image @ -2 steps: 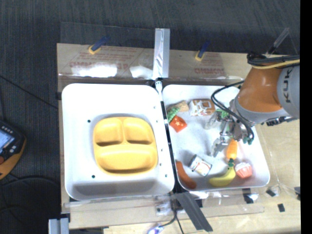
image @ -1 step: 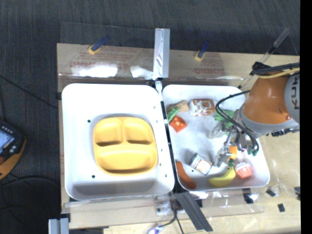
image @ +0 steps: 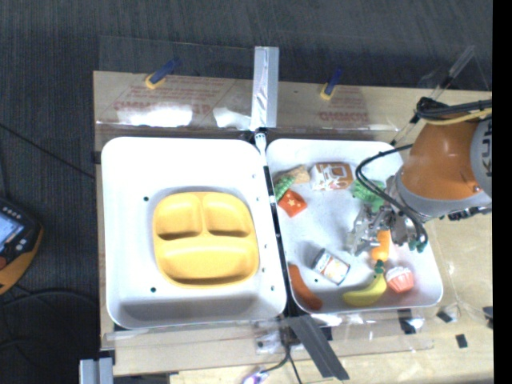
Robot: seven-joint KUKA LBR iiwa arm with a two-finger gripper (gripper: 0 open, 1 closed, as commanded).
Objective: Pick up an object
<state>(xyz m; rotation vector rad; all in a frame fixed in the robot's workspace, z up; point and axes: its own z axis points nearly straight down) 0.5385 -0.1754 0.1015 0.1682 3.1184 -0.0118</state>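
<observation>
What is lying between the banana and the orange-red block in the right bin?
In the camera view, a small grey-and-white box lies between the banana and the orange-red block.

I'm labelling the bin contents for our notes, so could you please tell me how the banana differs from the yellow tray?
The banana lies in the right bin, near its front wall; the yellow tray sits in the middle of the left bin. The banana is a small, slim, curved thing; the tray is much larger, broad and roughly square with rounded corners. The tray is split into three compartments; the banana is one solid piece. Both are yellow.
</observation>
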